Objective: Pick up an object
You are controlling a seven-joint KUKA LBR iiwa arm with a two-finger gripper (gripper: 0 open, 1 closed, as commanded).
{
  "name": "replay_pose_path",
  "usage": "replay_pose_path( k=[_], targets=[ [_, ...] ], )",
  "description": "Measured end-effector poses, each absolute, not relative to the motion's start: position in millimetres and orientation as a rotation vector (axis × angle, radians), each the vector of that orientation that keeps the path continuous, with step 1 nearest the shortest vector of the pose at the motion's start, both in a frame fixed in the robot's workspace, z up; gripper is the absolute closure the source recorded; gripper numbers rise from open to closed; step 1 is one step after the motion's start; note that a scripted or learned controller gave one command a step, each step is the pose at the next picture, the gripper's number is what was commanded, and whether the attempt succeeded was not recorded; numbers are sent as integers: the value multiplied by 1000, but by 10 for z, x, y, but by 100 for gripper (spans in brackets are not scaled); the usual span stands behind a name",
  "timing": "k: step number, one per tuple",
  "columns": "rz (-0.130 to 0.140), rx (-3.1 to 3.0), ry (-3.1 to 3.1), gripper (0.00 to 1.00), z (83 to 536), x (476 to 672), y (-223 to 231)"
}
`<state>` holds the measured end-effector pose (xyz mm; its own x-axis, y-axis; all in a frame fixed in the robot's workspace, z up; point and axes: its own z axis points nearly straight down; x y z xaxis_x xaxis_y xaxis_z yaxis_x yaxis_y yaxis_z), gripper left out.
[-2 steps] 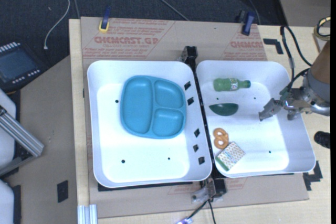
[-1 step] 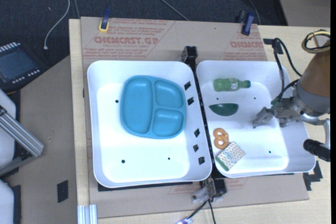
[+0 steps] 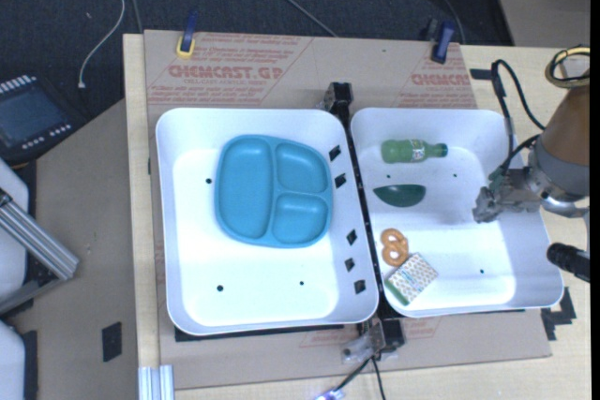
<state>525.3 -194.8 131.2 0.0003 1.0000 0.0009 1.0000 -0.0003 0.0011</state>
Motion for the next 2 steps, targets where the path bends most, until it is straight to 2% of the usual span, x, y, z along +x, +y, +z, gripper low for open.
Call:
replay_pose_path(
  k=[2],
  targets=[
    [5, 2215, 2220, 100, 2293, 5270, -1848]
  ],
)
